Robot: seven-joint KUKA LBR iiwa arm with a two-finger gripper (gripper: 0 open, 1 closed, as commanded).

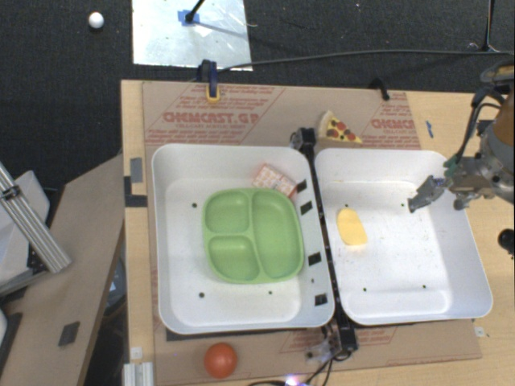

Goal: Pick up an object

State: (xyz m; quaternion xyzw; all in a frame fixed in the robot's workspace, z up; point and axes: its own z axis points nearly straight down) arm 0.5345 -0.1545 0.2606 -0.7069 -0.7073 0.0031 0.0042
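A yellow, roundish object [351,227] lies in the left part of the right bin [451,296]. My gripper [442,199] hovers over the bin's right side, well to the right of the yellow object and slightly farther back. Its fingers [423,195] stand apart with nothing between them, so it is open. In the left bin [181,215] rests a green divided plate [252,235], and a small pink-and-white packet [276,178] lies just behind it.
A toy pizza slice [339,129] lies on the cardboard behind the bins. An orange ball [220,359] sits in front of the left bin. Black clips [312,259] line the ridge between the bins. Far back are a shiny sheet [190,24] and a white ball [96,20].
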